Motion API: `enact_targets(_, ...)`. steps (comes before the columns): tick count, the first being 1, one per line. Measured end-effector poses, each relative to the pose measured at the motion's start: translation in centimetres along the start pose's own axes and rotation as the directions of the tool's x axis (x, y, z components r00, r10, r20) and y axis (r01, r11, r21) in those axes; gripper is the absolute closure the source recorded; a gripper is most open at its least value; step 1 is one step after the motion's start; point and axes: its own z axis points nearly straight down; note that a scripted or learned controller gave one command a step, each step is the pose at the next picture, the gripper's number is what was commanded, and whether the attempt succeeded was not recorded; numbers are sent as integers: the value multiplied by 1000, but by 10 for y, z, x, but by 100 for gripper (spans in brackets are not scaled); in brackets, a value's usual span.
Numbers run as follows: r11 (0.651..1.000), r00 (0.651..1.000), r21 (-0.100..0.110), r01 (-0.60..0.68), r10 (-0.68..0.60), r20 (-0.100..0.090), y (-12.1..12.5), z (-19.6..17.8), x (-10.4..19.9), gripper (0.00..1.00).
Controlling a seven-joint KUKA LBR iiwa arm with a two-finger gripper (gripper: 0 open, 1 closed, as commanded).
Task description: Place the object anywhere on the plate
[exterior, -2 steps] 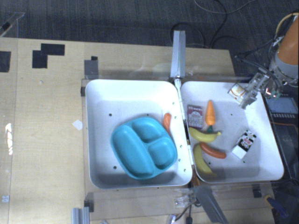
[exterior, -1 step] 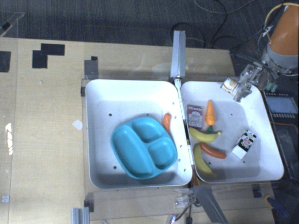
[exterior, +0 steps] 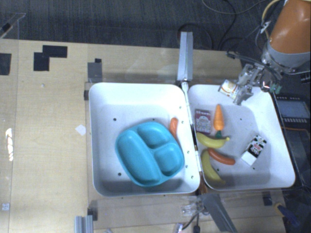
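A blue divided plate [exterior: 149, 152] lies in the left bin [exterior: 104, 130], toward its front. A small orange piece [exterior: 173, 126] rests in that bin just past the plate's right rim, against the divider. My gripper [exterior: 242, 92] hangs over the back edge of the right bin [exterior: 277, 144], near its far corner. A small white and yellow object [exterior: 227, 87] sits right at the gripper's left side; I cannot tell whether it is held.
The right bin holds a red packet [exterior: 202, 121], a carrot [exterior: 218, 117], two bananas [exterior: 212, 141] [exterior: 211, 167], a red sausage [exterior: 222, 157] and a black-and-white carton [exterior: 255, 150]. A metal post [exterior: 185, 57] rises between the bins. Cables trail behind.
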Motion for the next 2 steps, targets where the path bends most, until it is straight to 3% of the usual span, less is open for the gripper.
enact_targets(1,979,979,-1,206,-206,-1,54,13,4,100)
enact_targets(2,833,833,-2,553,-553,2,96,2,2,100)
